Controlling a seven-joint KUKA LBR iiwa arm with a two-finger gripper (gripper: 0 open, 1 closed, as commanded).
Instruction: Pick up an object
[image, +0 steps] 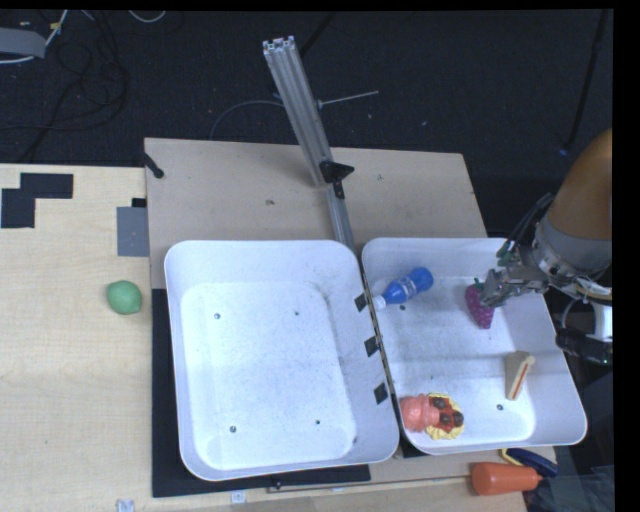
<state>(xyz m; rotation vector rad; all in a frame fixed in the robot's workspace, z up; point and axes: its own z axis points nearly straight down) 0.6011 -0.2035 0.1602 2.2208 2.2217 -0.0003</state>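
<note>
Grey two-finger gripper (492, 291) touches a bumpy purple grape bunch toy (481, 306); its grip is too blurry to tell

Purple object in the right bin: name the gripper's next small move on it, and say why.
Probably lower slightly and close, then lift. The gripper sits at the upper edge of the purple object in the right bin, but the object does not show between its fingers, so no hold is confirmed yet.

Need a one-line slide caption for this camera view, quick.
Gripper poised at a purple object in the right bin, beside a blue bottle.
</note>
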